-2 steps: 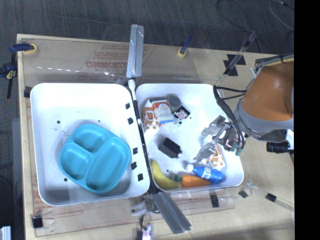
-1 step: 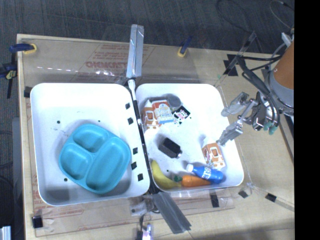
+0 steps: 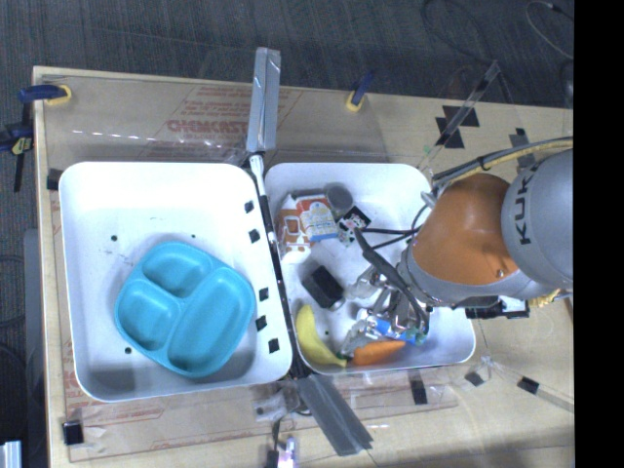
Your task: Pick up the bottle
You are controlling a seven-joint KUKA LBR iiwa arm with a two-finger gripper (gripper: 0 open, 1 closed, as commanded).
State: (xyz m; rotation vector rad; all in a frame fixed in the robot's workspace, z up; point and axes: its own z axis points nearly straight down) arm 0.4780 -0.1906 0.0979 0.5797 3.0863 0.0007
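Observation:
A clear, crumpled bottle (image 3: 382, 328) lies near the front of the right bin (image 3: 444, 344), just above an orange carrot (image 3: 380, 353). My gripper (image 3: 373, 298) reaches down from the orange wrist band (image 3: 460, 242) and sits right over the bottle's upper end. Cables and the gripper body hide part of the bottle, and I cannot tell whether the gripper touches it.
The right bin also holds a yellow banana (image 3: 311, 337), a small black block (image 3: 323, 285), an orange and white carton (image 3: 303, 222) and a grey lump (image 3: 338, 198). A blue divided plate (image 3: 185, 307) lies in the left bin (image 3: 88, 213).

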